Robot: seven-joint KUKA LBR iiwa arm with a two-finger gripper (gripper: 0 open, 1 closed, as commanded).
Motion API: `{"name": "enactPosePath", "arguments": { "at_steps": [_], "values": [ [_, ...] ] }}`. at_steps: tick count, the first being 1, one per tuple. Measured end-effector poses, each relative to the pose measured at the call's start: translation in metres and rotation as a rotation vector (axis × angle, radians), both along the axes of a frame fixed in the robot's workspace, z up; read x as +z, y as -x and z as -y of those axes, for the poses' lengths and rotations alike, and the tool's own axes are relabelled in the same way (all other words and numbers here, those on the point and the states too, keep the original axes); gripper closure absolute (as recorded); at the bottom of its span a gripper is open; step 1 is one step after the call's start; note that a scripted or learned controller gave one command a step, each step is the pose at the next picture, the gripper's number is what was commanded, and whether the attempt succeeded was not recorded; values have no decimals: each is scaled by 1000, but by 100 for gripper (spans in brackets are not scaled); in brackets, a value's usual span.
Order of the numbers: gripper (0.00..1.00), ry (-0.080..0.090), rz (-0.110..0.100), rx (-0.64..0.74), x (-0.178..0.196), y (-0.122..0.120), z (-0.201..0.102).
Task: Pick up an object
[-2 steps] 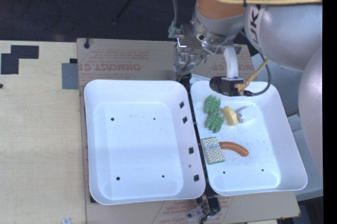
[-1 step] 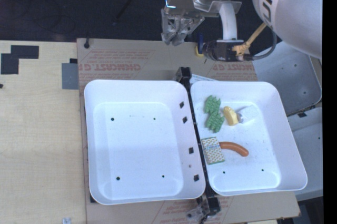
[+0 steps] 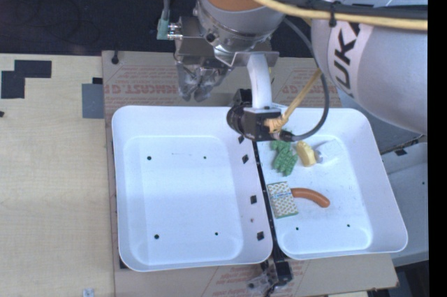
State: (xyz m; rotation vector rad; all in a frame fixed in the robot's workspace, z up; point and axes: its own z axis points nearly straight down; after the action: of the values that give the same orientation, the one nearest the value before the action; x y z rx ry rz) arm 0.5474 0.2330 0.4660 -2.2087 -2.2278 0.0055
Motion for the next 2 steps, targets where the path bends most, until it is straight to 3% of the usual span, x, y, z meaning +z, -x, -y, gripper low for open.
{"name": "enactPosePath", "arguments": {
  "at_steps": [2],
  "values": [
    [100, 6, -6, 7, 17, -3, 1]
  ]
}}
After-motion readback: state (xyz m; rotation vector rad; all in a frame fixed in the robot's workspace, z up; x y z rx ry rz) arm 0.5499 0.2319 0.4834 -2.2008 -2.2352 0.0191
